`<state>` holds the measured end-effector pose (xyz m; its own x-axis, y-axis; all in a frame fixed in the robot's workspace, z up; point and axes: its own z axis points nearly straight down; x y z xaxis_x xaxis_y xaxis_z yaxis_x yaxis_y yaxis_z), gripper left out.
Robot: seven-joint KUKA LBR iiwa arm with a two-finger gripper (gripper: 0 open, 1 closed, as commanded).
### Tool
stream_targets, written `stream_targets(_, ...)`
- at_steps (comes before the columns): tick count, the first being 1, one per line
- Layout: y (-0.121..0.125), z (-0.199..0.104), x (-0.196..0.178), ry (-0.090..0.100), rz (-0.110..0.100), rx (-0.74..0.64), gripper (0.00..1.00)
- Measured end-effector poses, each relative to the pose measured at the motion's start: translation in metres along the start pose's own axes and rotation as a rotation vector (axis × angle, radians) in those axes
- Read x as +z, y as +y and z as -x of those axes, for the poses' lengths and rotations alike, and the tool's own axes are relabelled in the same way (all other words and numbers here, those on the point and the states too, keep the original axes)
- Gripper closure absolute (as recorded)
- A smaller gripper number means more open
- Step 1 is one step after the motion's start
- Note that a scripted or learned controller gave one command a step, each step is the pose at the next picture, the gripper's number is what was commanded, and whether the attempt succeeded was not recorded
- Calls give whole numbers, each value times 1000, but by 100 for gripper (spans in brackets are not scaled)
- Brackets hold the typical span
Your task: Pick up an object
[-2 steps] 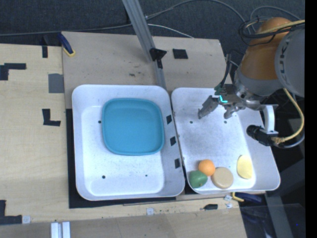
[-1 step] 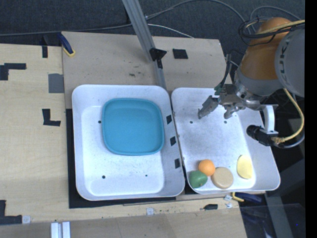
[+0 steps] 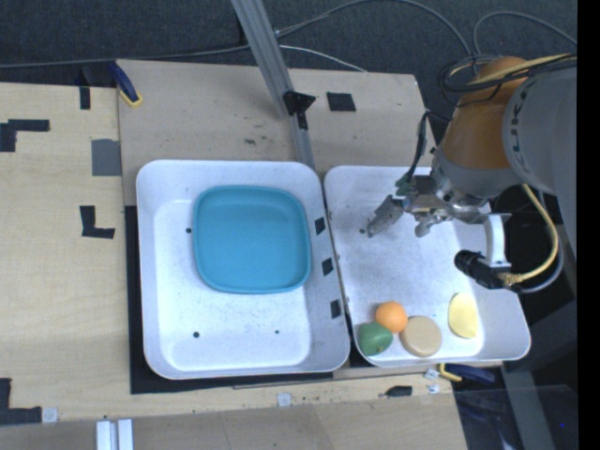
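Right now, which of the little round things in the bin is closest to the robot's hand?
The orange ball. It sits highest in the cluster, nearer the gripper than the green, tan and yellow pieces.

Left white bin (image 3: 159, 251) holds blue square plate (image 3: 251, 239). Grey slanted pole (image 3: 272, 59) above bins. Black cables (image 3: 375, 12) on dark floor.

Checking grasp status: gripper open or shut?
Open. The gripper fingers are spread with nothing between them, above bare floor of the right bin.
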<state>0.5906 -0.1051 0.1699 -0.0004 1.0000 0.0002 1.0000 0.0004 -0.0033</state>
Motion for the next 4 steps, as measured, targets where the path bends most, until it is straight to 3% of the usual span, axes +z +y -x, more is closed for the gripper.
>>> stream_targets(1,-5,-5,60,0,-1,0,0)
stream_targets(2,-5,-5,80,-1,5,0,0)
stream_targets(3,-4,-4,69,-1,6,0,100)
stream_targets(4,-5,-6,28,0,5,0,100)
